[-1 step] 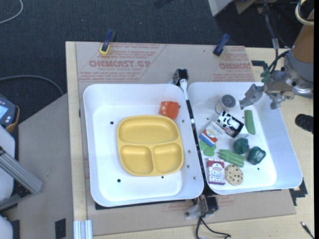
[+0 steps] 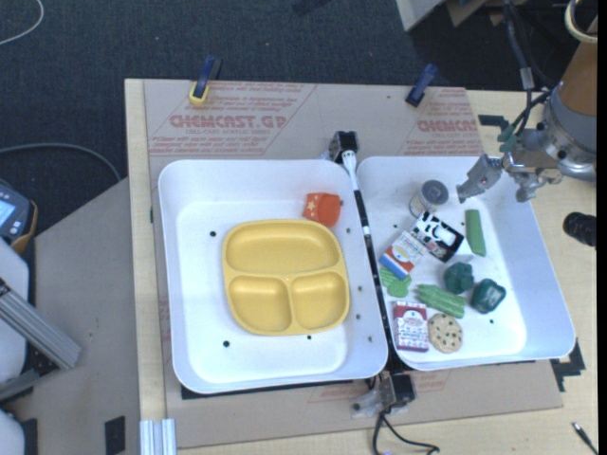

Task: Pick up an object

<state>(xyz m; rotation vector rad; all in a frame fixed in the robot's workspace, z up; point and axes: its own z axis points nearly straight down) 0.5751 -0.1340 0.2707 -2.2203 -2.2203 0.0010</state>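
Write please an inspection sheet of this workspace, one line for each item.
Surface: bench bearing left bin and right bin.
Job's things: cookie, green pepper, small can and other toy foods in right bin.
Clutter: yellow divided plate and orange item in left bin.
Grippers: gripper open above right bin's far edge, holding nothing.
Cables: white cable on floor.
Surroundings: dark carpet.

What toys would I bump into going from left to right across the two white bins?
Yellow divided plate → orange toy → red packet → cookie → green stick → dark green pepper. The jumble in between overlaps too much to order.
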